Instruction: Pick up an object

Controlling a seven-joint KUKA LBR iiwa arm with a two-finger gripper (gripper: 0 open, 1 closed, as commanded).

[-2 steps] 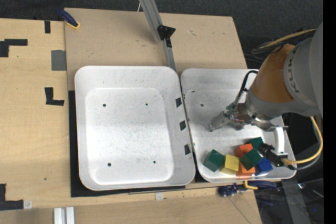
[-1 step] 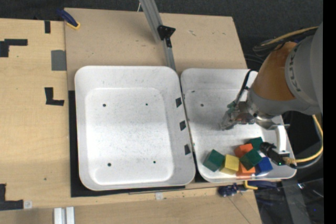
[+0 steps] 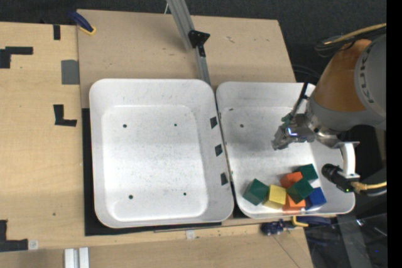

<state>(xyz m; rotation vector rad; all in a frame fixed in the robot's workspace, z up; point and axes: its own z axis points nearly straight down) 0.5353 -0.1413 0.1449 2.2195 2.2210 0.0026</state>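
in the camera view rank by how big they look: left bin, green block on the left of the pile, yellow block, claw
1. left bin
2. claw, though it sits nearer the camera, so its true size is unsure
3. green block and yellow block look alike, so they are unranked

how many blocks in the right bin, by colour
green blocks: 2, the other at
yellow block: 1
orange blocks: 2, the other at
blue block: 1
total: 6, heaped at the near edge of the right bin; any block buried underneath would be hidden
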